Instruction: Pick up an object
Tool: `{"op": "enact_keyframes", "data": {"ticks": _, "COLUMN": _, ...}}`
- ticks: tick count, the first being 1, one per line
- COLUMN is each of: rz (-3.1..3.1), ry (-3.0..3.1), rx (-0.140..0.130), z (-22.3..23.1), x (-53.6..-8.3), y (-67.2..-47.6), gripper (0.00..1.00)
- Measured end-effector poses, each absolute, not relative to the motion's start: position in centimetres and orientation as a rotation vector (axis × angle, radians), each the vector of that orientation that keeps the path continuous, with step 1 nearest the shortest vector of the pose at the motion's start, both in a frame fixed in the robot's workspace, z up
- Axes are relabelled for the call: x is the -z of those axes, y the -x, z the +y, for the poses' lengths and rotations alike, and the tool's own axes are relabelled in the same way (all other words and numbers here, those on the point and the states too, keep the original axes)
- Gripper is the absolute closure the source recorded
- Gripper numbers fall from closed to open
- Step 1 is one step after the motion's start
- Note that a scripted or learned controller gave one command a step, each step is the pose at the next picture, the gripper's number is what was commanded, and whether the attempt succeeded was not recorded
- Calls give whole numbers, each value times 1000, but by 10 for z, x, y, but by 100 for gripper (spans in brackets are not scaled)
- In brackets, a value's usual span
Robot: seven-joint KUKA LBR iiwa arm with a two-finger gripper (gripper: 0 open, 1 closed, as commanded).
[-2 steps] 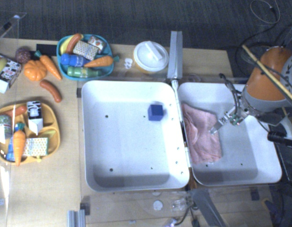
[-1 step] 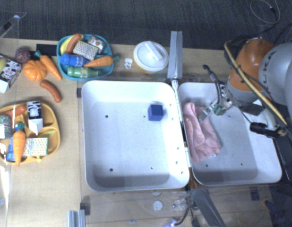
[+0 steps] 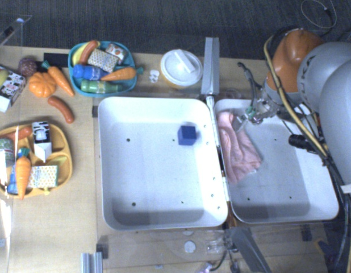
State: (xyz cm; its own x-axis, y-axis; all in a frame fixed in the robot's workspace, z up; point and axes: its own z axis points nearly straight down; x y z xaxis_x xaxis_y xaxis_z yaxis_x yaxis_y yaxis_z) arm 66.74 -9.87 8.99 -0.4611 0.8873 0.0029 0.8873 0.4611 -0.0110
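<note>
Pink cloth [image 3: 239, 148] lies crumpled along the left side of the right bin [image 3: 289, 203], just below and slightly left of the gripper [image 3: 250, 116]. Its upper end reaches up close under the fingertips, and from this slanted angle it may be touching them, though contact is too small and blurred to confirm. How far apart the gripper's fingers stand cannot be told, and nothing is clearly seen between them. The gripper hangs over the bin's upper left corner, at the end of the grey arm [image 3: 329, 78] with its orange band [image 3: 292, 50], which comes in from the right.

Well to the gripper's left, across the divider, a small blue cube [image 3: 187, 135] sits alone in the left bin [image 3: 136, 203], in its upper right part. Up and left of the gripper, beyond the bins, a round white lid [image 3: 182, 66] rests on the bench. Farther left stand a blue bowl [image 3: 103, 68] filled with toy food, loose toy carrots and a sausage, and a yellow tray [image 3: 63, 152] of more toy items.
</note>
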Motion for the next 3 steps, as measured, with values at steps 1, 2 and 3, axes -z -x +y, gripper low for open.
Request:
{"op": "enact_keyframes", "data": {"ticks": 1, "rz": -2771, "ry": 1490, "rx": 3, "z": -113, "x": -102, "y": -630, "gripper": 0}}
{"op": "enact_keyframes", "data": {"ticks": 2, "rz": -2796, "ry": 1466, "rx": 9, "z": -102, "x": -91, "y": -608, "gripper": 0}}
{"op": "enact_keyframes", "data": {"ticks": 3, "rz": -2884, "ry": 1286, "rx": 5, "z": -158, "x": -91, "y": -545, "gripper": 0}}
